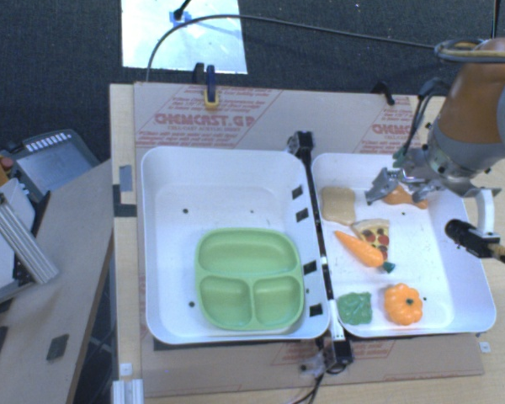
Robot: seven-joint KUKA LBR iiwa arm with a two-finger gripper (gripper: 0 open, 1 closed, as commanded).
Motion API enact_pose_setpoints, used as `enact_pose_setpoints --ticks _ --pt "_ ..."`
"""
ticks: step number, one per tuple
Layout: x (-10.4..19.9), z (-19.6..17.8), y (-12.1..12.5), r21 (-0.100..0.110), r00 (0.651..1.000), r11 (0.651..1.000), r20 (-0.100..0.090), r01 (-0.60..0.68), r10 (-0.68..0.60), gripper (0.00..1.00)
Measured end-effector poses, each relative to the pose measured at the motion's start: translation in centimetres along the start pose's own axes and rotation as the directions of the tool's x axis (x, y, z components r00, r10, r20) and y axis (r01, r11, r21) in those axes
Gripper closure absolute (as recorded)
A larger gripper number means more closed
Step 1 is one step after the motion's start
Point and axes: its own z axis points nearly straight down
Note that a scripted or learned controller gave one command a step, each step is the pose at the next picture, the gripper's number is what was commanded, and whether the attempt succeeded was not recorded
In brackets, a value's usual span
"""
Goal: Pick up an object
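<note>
Tool [393,187] hovers low in the right bin [475,305] by an orange piece [397,196], grip impossible to judge from here; it wants squaring over that piece before closing.

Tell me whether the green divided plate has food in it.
Empty: the green divided plate shows three bare compartments in the left bin.

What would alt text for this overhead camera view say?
A robot gripper hovers over the right bin, which holds a toy carrot, pizza slice, pumpkin and green leaf. The left bin holds a green divided plate.
</note>
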Motion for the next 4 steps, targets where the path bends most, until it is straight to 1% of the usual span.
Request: enact_pose_setpoints --ticks 1,2,3,4 --pt "-0.1 6.1 -0.7 0.006 1.0 1.0 -0.001 -0.003 0.003 0.0" --pt "-0.8 11.0 0.0 0.004 1.0 1.0 0.0 -0.003 0.003 0.0" --pt "-0.8 12.2 0.0 0.001 1.0 1.0 0.0 -0.003 0.003 0.0" --pt "-0.8 11.1 0.1 -0.001 1.0 1.0 0.0 -0.003 0.003 1.0"
